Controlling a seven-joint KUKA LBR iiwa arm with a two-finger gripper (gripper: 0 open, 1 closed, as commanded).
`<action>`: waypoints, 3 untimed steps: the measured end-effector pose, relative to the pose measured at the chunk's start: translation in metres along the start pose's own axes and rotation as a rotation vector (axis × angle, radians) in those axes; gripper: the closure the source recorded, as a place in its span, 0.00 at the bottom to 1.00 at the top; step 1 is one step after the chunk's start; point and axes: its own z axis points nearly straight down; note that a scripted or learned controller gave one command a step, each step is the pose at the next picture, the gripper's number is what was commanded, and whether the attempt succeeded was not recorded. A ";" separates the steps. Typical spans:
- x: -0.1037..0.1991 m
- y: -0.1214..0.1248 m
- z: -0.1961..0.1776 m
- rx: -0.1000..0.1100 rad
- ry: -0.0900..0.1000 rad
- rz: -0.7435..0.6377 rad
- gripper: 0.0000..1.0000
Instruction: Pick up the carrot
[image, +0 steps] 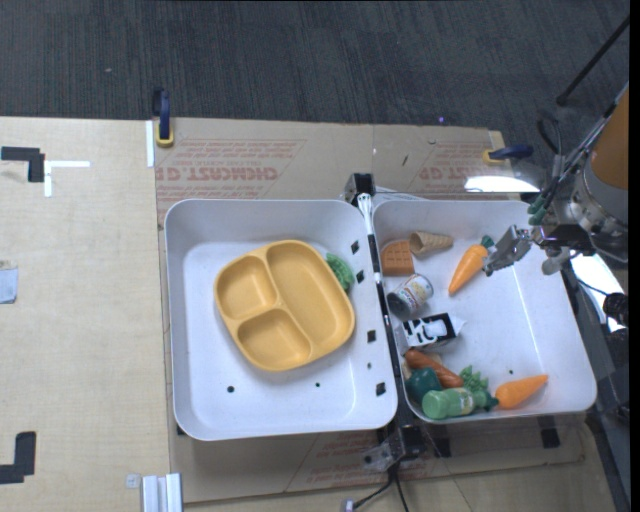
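The gripper sits over the upper right part of the right bin, reaching in from the right edge. Its fingers appear spread apart with nothing between them. A carrot lies tilted on the bin floor just left of the fingertips, its green top toward them and close to one finger; whether they touch cannot be told. A second carrot lies near the bin's lower right corner, well apart from the gripper. Also in the right bin: an ice cream cone, a waffle piece, a small can, a black-and-white item and a green bottle. The left bin bears a yellow divided plate.
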 end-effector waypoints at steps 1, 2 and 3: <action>0.011 0.059 0.130 0.001 0.001 -0.060 0.00; -0.028 0.078 0.189 -0.001 0.001 0.153 0.00; -0.029 0.078 0.180 0.000 0.000 0.155 1.00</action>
